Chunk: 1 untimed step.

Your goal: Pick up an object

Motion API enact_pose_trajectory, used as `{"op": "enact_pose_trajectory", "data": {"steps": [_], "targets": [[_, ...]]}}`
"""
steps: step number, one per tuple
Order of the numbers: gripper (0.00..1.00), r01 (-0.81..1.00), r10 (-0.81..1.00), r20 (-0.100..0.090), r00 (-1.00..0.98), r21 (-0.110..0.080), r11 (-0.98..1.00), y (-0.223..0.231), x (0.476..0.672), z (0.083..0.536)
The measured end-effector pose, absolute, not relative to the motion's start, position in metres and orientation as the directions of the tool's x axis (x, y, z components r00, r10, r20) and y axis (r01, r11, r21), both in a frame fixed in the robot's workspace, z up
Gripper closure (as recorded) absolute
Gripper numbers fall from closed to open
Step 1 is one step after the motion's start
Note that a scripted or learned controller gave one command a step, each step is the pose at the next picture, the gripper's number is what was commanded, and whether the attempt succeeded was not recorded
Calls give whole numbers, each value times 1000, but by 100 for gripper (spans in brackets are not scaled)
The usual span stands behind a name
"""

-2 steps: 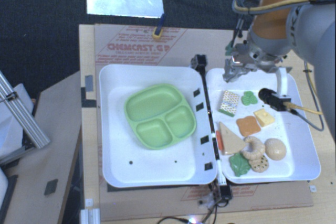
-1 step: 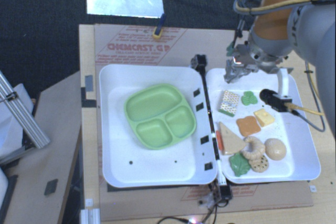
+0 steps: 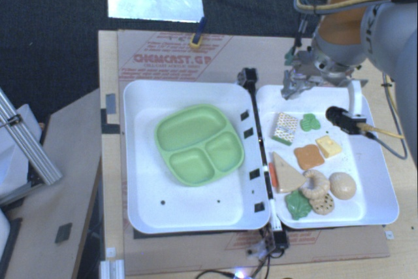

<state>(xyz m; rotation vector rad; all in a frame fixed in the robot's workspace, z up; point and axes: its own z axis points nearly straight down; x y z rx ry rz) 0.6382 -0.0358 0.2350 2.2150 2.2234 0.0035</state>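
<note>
Hand (image 3: 295, 87) hangs over the right bin (image 3: 379, 140) at its 11 o'clock corner; can't tell how far open, nothing visibly between the fingers. Toy food sits lower in that bin: patterned wrapper (image 3: 285, 127) at centre-left, cheese cube (image 3: 328, 146), cookie (image 3: 322, 204) at 6 o'clock. Green tray (image 3: 198, 144) in left bin (image 3: 140, 199).

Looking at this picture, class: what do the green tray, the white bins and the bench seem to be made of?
Green tray: probably moulded plastic, matte, one even colour, rounded compartment walls.
White bins: probably thin formed plastic, smooth, faintly glossy, with soft rounded rims.
Bench: looks like pale wood or board, flat and dull; the grain is too small to tell.
</note>
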Motion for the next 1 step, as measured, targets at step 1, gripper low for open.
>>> {"op": "enact_pose_trajectory", "data": {"steps": [1], "targets": [[100,1000,1000,-1,-5,1,5,-32,629,229]]}}
